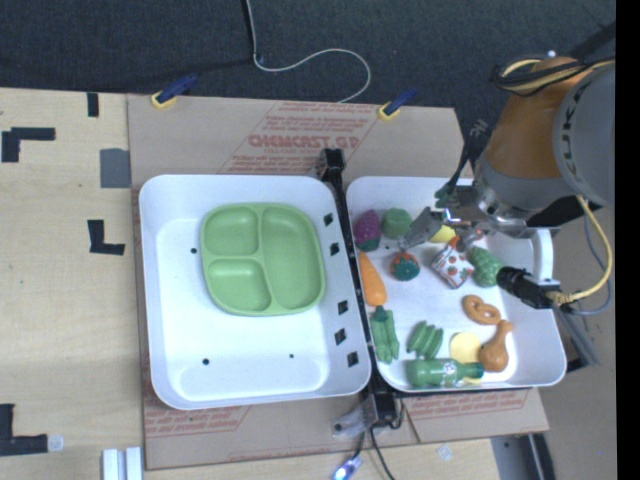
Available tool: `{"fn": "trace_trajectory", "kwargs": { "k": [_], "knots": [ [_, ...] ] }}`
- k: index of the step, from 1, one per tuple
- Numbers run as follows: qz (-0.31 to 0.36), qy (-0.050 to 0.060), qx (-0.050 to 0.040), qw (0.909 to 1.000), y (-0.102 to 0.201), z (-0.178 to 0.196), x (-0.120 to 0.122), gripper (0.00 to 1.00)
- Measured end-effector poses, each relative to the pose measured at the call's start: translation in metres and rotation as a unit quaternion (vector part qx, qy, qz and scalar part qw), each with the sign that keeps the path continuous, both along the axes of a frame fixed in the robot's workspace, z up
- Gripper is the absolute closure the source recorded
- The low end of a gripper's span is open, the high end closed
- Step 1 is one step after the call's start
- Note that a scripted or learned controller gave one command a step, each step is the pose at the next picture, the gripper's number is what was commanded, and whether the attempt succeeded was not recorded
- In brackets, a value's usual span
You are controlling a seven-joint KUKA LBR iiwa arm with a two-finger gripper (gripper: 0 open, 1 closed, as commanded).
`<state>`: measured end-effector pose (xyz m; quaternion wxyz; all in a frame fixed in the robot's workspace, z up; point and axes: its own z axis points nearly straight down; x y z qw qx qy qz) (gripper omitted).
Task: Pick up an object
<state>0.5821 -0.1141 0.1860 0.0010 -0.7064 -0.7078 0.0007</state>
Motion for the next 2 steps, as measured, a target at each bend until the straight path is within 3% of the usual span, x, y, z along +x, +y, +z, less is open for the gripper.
{"fn": "trace_trajectory", "kwargs": {
  "k": [1,2],
  "knots": [
    [-0.001,-0.010,-0.0026,0.9999,0.0109,-0.0847,-0.0001,0.00],
    [-0.001,-0.005,-0.0013,1.0000,0.0116,-0.0780,-0.0022,1.00]
  ]
}}
